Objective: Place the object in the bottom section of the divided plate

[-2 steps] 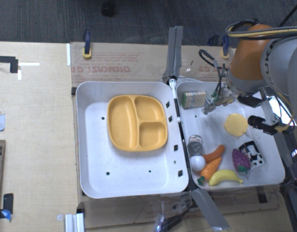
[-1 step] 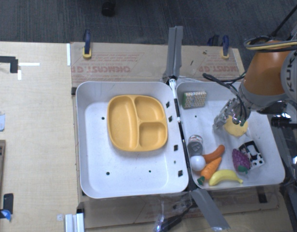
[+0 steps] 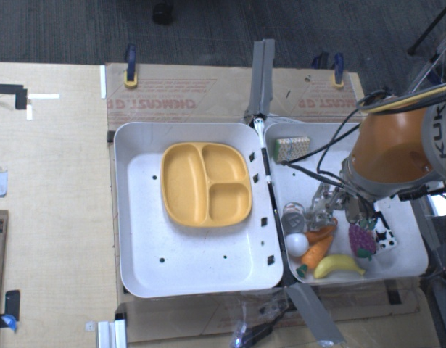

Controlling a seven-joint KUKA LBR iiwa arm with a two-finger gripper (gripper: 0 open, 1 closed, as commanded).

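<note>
Bench (image 3: 48, 194) carries 2 white bins side by side. Left bin (image 3: 146, 267) holds a yellow plate (image 3: 206, 183) with 3 sections: 1 long at left, 2 smaller at right, all bare. Right bin (image 3: 407, 256) holds the toys. Arm (image 3: 393, 147) with orange band reaches in from the right over the right bin. Gripper (image 3: 331, 205) hangs low above the toy cluster; cannot tell whether it is released or clenched, metal parts blur together. No toy visibly gripped. Carrot (image 3: 318, 249) lies just below the gripper, tilted, maybe touching, cannot tell. Banana (image 3: 339, 267) lies near the front wall, beside the carrot. Grapes (image 3: 362, 239) sit right of the gripper. Egg (image 3: 296, 244) touches the carrot's left. Corn (image 3: 292, 148) lies at the bin's far corner, well apart.
</note>
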